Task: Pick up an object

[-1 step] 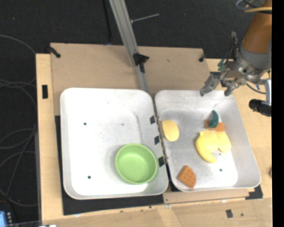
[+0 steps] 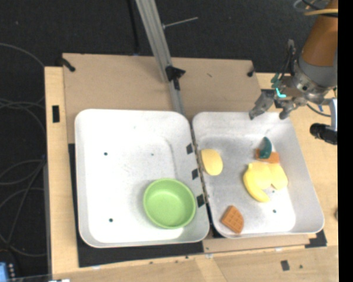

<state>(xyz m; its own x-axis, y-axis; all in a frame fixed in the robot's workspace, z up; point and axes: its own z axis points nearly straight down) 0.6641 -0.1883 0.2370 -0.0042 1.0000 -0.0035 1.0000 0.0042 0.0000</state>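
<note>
While its fingers stand spread with nothing between them, the gripper (image 2: 271,108) hangs over the right bin's (image 2: 235,128) far edge. Below it lie a teal-and-orange piece (image 2: 265,149), a yellow toy (image 2: 263,181), a pale yellow oval (image 2: 212,162) and a waffle-textured block (image 2: 232,219); a green bowl (image 2: 169,202) sits far lower-left.

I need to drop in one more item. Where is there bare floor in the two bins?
Left bin: free everywhere but its near-right corner, where the green bowl sits. Right bin: free along the far strip below the gripper; crowded around the yellow toy, pale oval and waffle piece.
</note>
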